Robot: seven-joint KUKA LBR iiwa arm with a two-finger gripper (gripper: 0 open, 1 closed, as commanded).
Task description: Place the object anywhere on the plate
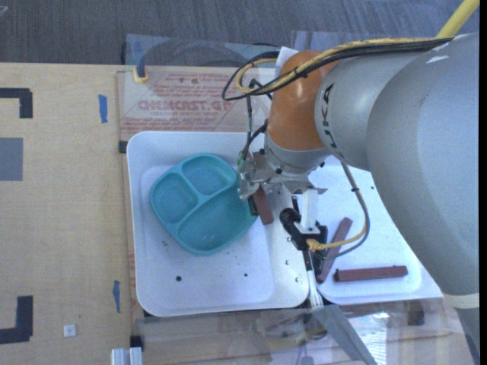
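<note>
A teal divided plate (199, 201) lies in the left white bin (152, 280). My gripper (257, 198) hangs just off the plate's right rim, under the orange-banded wrist. A short brown block (264, 207) sits upright-tilted between its fingers, so the gripper is shut on it. The block's lower end is over the gap between the plate's edge and the bin's right wall. The wrist hides the top of the block.
Two more brown sticks lie in the right bin (396, 234): a long one (370, 273) flat near the front, another (335, 247) leaning diagonally. A black and yellow cable fitting (304, 238) hangs by the bins' divider. The arm covers most of the right bin.
</note>
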